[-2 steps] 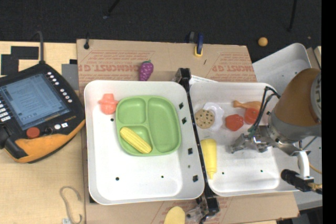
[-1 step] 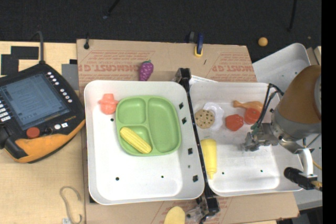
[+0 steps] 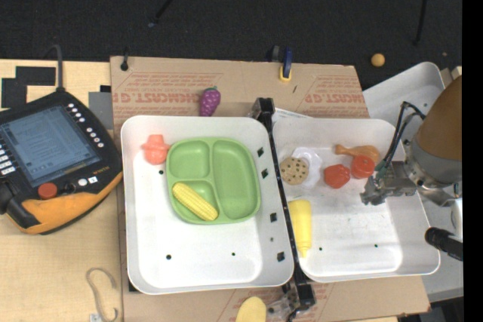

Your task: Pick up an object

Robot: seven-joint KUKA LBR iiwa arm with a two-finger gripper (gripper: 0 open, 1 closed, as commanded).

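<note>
Behind the bench you are looking at dark floor crossed by cables, and the bench itself is carrying a sheet of brown cardboard (image 3: 241, 90) with two shallow white bins lying on it side by side. You are seeing the left bin (image 3: 198, 268) holding a green divided plate (image 3: 213, 179), with a yellow corn cob (image 3: 195, 201) lying in the plate's lower-left compartment and a pink toy (image 3: 155, 149) sitting just beside the plate near the bin's upper-left corner. In the right bin (image 3: 355, 256) you are finding a round cookie (image 3: 293, 170) near the dividing edge, a red tomato-like piece (image 3: 336, 176) to its right, an orange drumstick (image 3: 358, 152) further toward the upper right, and a yellow block (image 3: 300, 225) lying along the left wall. The arm is reaching in from the right, and its gripper (image 3: 375, 190) is hanging low over the right bin, just beside the drumstick's red-tinted end and near the tomato piece. You are not able to tell from this angle whether the jaws are open or closed, and nothing is visibly sitting between them. Outside the bins, a purple grape cluster (image 3: 210, 101) is resting on the cardboard above the left bin, and a teach pendant (image 3: 53, 154) is lying at the far left of the bench.
</note>
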